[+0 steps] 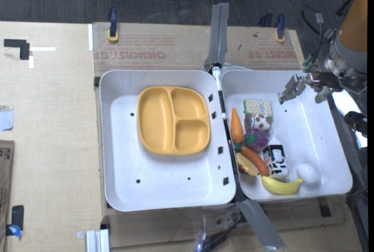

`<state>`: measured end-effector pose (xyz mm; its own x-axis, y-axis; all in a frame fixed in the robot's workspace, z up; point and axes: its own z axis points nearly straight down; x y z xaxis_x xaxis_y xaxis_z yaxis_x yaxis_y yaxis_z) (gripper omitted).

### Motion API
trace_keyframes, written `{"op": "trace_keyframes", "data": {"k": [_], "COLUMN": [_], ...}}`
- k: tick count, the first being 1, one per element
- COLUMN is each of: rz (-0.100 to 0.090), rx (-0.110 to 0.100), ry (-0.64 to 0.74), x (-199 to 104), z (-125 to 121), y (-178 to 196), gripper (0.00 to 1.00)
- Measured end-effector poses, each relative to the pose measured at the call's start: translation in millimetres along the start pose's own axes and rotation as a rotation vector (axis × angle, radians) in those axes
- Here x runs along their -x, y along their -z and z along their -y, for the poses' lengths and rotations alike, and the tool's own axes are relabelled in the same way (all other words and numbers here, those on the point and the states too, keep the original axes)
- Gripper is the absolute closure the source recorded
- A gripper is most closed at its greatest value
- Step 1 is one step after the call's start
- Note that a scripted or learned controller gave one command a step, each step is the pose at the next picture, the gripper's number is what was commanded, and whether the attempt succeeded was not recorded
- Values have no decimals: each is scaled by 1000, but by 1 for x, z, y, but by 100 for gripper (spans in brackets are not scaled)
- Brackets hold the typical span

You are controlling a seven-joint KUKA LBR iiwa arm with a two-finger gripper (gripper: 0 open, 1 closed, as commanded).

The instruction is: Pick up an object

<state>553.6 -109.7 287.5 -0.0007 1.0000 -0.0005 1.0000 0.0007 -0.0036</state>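
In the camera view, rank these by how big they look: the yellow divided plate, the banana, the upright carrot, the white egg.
1. Yellow divided plate, by far the largest.
2. Banana.
3. Upright carrot, close to the banana in length, so that order is unsure.
4. White egg, smallest.

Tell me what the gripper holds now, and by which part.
Nothing: the gripper hangs above the right bin, apart from the toys, with nothing between its fingers.

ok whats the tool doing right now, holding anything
Tool: over the upper right of the right bin, nothing seen in it; open or closed cannot be told.
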Motion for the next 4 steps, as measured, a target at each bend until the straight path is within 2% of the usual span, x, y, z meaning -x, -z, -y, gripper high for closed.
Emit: {"op": "trace_keyframes", "data": {"k": [1, 2, 3, 4], "rz": [-1, -1, 1, 1], "rx": [1, 1, 9, 2], "ry": [248, 250, 247, 190], "x": [-12, 15, 16, -47], "z": [47, 76, 73, 8], "y": [-161, -197, -185, -97], "gripper": [0, 0, 100, 100]}}
